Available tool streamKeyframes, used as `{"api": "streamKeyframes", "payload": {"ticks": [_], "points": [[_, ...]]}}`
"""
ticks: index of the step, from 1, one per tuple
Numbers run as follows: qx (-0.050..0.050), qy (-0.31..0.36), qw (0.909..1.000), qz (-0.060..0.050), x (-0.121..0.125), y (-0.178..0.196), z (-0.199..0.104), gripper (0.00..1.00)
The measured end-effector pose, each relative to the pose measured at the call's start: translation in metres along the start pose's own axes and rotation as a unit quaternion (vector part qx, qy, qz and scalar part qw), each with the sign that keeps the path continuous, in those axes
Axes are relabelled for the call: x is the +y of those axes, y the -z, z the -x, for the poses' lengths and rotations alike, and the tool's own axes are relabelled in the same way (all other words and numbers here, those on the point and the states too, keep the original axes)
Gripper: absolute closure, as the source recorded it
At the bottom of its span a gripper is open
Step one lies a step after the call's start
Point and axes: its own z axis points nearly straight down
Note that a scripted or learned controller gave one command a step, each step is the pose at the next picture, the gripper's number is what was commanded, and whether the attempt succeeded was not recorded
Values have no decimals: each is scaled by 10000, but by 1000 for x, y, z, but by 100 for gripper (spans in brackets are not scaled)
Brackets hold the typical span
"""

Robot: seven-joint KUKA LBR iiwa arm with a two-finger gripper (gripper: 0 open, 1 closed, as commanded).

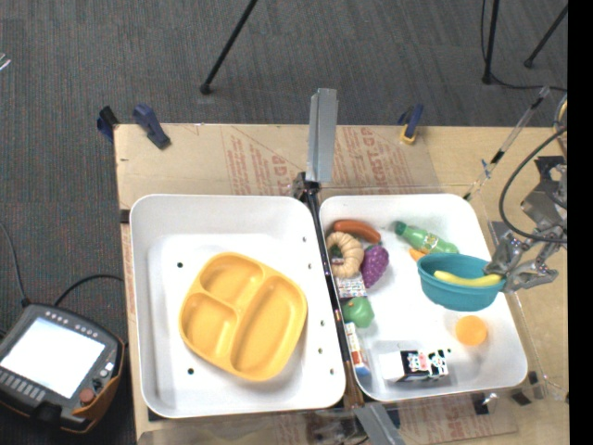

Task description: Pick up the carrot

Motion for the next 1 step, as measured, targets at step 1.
{"api": "streamKeyframes", "payload": {"ticks": [1], "points": [[-34, -4, 10000, -59, -2, 7, 1, 0]]}}
